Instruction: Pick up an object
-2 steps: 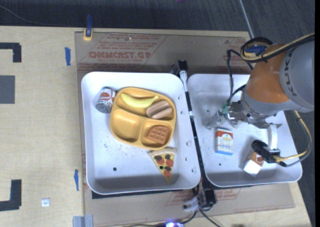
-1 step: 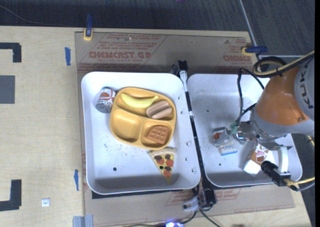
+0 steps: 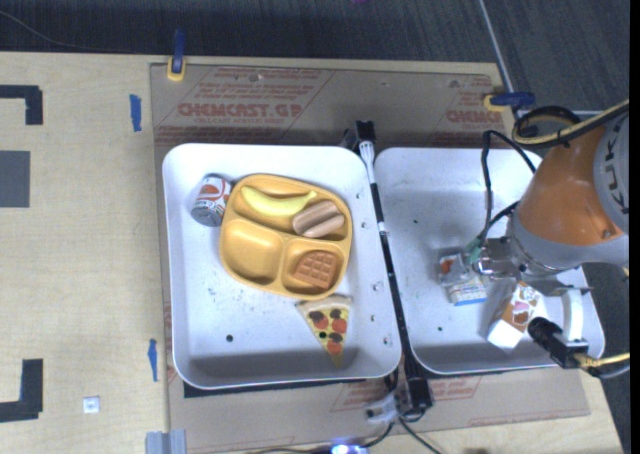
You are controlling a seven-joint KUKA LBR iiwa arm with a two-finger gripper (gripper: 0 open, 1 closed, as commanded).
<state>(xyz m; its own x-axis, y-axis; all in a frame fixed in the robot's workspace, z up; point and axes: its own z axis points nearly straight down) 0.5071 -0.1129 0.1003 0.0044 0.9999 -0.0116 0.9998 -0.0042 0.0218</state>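
Observation:
My gripper [image 3: 468, 267] is low in the right bin [image 3: 430, 192], left of the bin's middle, below the arm's orange band [image 3: 568, 204]. It hangs right over a small flat packet [image 3: 463, 290] with white, blue and reddish print that pokes out beneath it. A small white and orange carton [image 3: 514, 315] lies on the bin floor just to the gripper's lower right, partly under the wrist.
The left bin [image 3: 190, 342] holds a yellow divided tray [image 3: 250, 247] with toy food, a small can [image 3: 209, 200] at its upper left and a toy pizza slice [image 3: 329, 323] below it. Cables run along the divider [image 3: 385, 262] between the bins.

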